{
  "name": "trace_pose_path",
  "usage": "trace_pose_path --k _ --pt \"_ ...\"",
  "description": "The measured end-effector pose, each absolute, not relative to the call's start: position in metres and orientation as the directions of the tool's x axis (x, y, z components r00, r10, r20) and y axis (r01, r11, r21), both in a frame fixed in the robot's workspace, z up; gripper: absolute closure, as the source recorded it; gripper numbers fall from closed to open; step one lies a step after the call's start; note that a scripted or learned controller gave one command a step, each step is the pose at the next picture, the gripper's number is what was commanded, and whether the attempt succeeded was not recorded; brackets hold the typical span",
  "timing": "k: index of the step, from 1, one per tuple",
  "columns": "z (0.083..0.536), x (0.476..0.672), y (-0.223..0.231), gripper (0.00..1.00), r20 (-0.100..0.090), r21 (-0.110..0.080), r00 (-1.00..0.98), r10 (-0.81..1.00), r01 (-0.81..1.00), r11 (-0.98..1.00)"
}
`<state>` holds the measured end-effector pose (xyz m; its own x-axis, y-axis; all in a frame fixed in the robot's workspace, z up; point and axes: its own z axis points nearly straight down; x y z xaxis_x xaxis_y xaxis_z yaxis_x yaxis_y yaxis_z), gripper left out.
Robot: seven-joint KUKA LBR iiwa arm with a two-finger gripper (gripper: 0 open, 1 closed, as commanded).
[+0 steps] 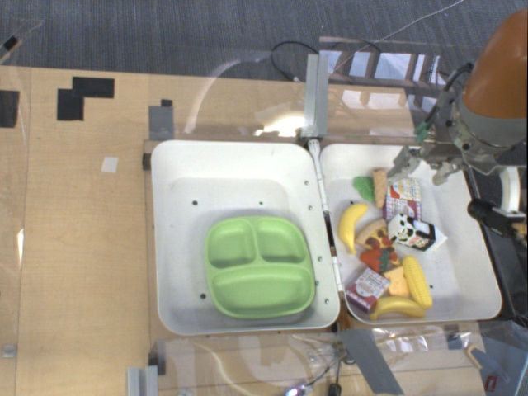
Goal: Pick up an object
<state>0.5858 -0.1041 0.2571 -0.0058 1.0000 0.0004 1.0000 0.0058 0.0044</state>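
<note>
Gripper hangs over the right bin's upper part, fingers spread and pinching nothing, just above a small carton; below lie bananas, corn and a half-buried pile hard to sort; a green tray fills the left bin.

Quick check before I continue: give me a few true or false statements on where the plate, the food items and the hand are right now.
1. The green plate lies in the left bin. True.
2. The food items are piled in the left bin. False: they are in the right bin.
3. The hand is over the right bin's far side. True.
4. A banana lies on the green plate. False: it lies in the right bin, near the divider.
5. The corn cob is between the hand's fingers. False: it lies in the bin.
</note>
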Motion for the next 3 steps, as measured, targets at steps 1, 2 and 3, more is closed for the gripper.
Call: trace_pose_path --k 1,2,3 --pt "0.120 0.623 -0.143 0.00 0.000 0.002 -0.010 1.000 1.000 0.010" --pt "0.097 0.676 -0.119 0.00 -0.005 0.023 0.012 1.000 1.000 -0.012" --pt "0.099 0.651 -0.114 0.00 -0.008 0.032 -0.048 0.999 0.998 0.048"
